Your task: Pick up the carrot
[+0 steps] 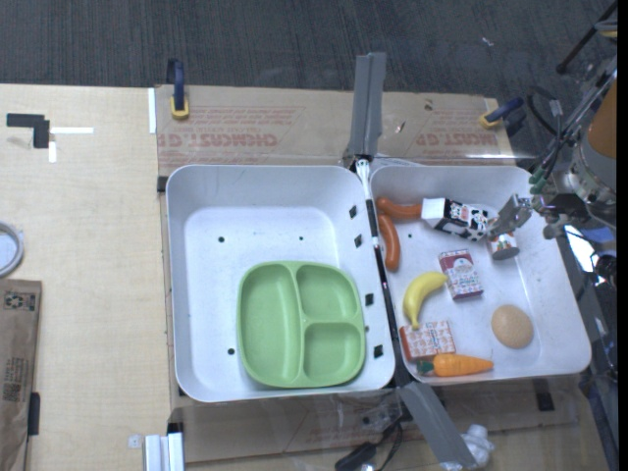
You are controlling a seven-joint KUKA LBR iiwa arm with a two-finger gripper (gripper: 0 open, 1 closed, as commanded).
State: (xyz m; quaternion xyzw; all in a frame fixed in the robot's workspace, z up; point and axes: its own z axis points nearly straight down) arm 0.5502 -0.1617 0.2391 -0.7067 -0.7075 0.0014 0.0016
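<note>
Gripper: over right bin's far right part, hanging above bare floor; whether fingers are spread or pressed together, cannot tell.
Carrot: well apart from gripper, toward the near wall and left; lying flat, untouched.
Egg: between gripper and carrot.
Milk carton: just left of gripper.
Green tray: left bin.

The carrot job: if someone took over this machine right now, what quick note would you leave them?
End effector: over the upper right of the right bin, holding nothing visible; open or shut cannot be told.
Carrot: lying at the right bin's front edge, beside a small red carton, near the banana and egg.
Done: no pickup yet.
Left: move forward to the carrot, descend, grip, lift.
</note>
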